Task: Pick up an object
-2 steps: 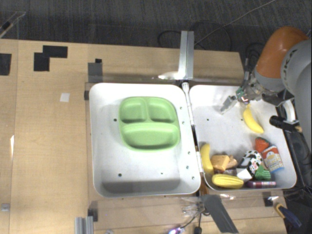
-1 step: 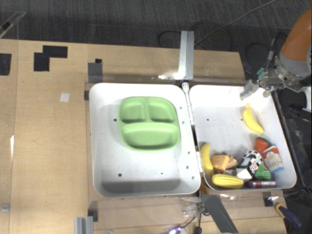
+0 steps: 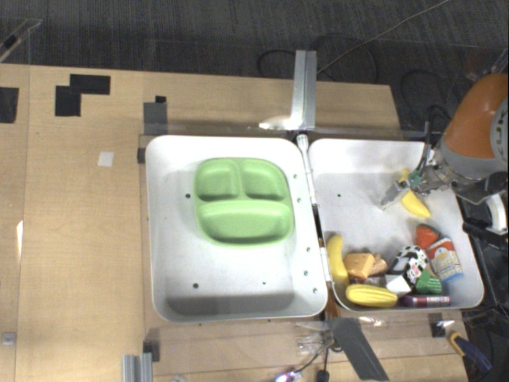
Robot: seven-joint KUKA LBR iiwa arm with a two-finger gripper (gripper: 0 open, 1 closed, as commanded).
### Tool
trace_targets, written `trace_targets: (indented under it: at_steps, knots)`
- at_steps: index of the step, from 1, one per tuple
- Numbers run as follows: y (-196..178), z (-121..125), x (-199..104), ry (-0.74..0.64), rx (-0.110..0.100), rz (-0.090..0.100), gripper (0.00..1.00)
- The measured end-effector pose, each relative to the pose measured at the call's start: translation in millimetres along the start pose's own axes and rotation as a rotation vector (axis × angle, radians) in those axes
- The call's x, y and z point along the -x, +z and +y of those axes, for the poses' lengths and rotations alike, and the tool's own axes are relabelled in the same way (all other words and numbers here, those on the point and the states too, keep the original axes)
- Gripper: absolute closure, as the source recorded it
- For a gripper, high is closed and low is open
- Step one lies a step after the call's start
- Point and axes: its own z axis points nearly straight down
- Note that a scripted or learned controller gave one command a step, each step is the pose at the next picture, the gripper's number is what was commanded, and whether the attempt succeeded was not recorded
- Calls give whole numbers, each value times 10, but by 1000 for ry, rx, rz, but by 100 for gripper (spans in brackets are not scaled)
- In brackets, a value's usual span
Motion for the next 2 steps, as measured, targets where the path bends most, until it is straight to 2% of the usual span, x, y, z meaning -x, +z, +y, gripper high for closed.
trace_targets:
  at_steps: [1,2]
  knots:
    - [-135,36,-3,-2,8,-2,100]
    - [-933,-43,-608,199,-4,3,100]
